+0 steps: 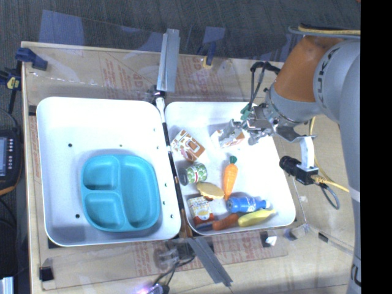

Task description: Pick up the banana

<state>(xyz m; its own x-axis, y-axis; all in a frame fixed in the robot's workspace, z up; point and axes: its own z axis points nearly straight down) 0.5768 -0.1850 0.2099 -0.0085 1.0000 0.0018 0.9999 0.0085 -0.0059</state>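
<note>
Two white bins share my surface; banana lies at the right bin's near edge, and I cannot tell my pincer's state.

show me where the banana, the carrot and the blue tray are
banana (255,218), camera view, middle of its yellow body.
carrot (229,178), camera view, middle of its orange body.
blue tray (138,192), camera view, floor of its large compartment.

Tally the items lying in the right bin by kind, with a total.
Cartons: 2
Can: 1
Carrots: 2
Bread: 1
Bottle: 1
Banana: 1
Snack cup: 1
Total: 9
</note>
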